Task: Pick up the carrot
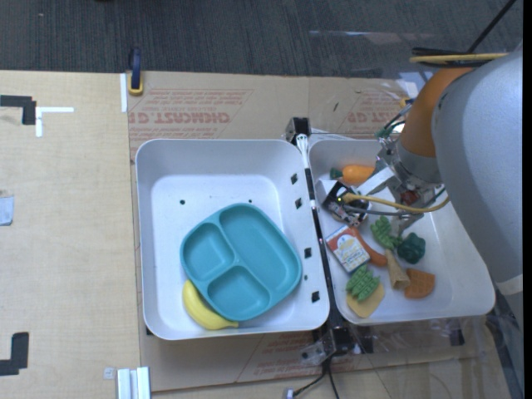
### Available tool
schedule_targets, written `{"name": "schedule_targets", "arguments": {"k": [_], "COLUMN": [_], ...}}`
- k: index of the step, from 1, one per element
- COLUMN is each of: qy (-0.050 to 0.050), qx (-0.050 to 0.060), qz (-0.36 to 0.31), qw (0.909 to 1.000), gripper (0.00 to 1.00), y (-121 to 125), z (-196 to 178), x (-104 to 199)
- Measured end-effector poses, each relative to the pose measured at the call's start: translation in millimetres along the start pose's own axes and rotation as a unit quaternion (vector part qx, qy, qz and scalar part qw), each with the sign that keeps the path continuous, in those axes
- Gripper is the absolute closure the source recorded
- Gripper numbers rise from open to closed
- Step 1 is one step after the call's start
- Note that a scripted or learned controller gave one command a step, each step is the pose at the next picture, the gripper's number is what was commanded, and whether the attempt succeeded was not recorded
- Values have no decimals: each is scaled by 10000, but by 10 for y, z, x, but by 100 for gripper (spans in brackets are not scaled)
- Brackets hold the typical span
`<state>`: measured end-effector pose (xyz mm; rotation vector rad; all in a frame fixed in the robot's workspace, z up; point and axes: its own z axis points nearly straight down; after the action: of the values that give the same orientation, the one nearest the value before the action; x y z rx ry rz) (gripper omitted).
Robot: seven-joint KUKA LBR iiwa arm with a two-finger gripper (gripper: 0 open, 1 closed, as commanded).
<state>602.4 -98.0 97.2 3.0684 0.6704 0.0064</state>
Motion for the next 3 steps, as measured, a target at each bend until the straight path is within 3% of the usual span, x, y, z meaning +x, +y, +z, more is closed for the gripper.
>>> {"name": "schedule_targets", "arguments": {"k": [1, 2, 3], "qy": [-131, -171, -117], "qx": [82, 6, -6], "qz": [1090, 1107, 1108], "qw": [9939, 9937, 9938], "gripper": [0, 0, 100], "y": [396, 330, 347], "z": [23, 27, -104], "x": [312, 352, 380]}}
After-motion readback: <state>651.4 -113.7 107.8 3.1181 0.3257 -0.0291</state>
